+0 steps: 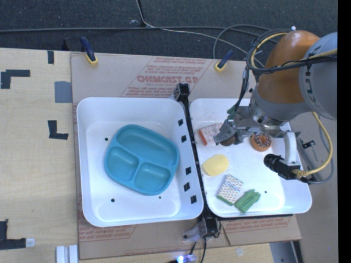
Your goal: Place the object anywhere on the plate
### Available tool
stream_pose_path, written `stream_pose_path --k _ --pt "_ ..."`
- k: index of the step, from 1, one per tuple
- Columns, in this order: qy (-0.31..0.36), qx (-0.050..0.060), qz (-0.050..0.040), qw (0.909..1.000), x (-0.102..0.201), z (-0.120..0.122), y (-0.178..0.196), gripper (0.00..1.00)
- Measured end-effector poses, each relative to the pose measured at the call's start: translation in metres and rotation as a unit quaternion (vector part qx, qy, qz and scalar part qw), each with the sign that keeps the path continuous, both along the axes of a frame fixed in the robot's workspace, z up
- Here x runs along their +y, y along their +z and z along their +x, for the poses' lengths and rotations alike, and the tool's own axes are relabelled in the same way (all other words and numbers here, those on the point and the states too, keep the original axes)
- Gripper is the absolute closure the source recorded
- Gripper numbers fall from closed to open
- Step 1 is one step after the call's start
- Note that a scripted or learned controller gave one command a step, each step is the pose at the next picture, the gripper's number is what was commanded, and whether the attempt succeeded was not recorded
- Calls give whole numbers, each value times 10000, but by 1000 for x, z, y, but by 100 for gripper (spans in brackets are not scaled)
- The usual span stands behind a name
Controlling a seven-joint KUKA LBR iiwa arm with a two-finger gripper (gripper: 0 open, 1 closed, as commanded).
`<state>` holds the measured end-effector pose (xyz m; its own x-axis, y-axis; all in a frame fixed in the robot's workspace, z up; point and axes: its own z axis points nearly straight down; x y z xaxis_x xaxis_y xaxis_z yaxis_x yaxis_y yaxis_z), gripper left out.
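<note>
- the blue divided plate (141, 159) lies in the left bin (90, 114), tilted at an angle, with nothing on it.
- the gripper (226, 137) hangs low over the right bin (285, 204), near its upper left part; whether it is open or has hold of anything cannot be told.
- just beside it lies a red-and-white packet (208, 134).
- a yellow lemon-shaped object (215, 165) lies below, then a patterned packet (230, 188) touching a green object (247, 200).
- a small round orange item (261, 142) sits right of the gripper.

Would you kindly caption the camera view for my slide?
Gripper hovers over the right bin beside a yellow object; blue plate waits in left bin.
</note>
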<state>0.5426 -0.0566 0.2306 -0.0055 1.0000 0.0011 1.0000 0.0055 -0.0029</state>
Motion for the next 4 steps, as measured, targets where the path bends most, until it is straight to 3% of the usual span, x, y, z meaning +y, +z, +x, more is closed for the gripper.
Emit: stream_pose_path --k 1,3,4 --pt "10 -10 3 10000 54 0 6 100" --pt "1 8 -4 10000 151 -27 -10 100" --pt "-15 -1 -8 10000 148 -26 -10 0"
